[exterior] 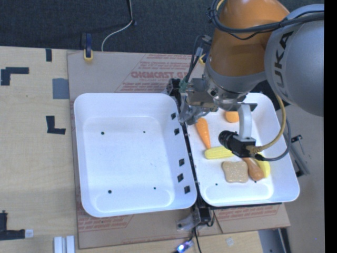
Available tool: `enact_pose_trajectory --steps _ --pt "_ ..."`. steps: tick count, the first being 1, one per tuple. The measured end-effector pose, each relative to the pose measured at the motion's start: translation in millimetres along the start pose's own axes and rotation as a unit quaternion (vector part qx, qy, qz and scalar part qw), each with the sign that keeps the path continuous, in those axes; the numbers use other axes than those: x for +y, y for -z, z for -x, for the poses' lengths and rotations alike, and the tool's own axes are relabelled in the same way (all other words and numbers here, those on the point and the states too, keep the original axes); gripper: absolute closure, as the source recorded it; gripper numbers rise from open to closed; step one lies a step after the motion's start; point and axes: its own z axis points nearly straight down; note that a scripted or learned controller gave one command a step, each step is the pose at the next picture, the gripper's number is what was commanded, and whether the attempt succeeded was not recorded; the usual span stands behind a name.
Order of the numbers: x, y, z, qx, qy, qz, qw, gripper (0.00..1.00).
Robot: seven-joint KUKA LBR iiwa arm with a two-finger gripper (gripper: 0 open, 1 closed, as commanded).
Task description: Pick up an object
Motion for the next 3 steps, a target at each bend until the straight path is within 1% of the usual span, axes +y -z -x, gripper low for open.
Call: enact_pose_trajectory --steps 1,2,3 --pt "-10.1 23.5 -6.0 0.003 0.005 0.005 1.0000 1.00" --pt "-12.0 15.1 27.2 0.002 0.004 0.004 1.0000 1.00" --pt "-54.8 33.1 -28.6 0.003 0.008 0.004 1.0000 1.00"
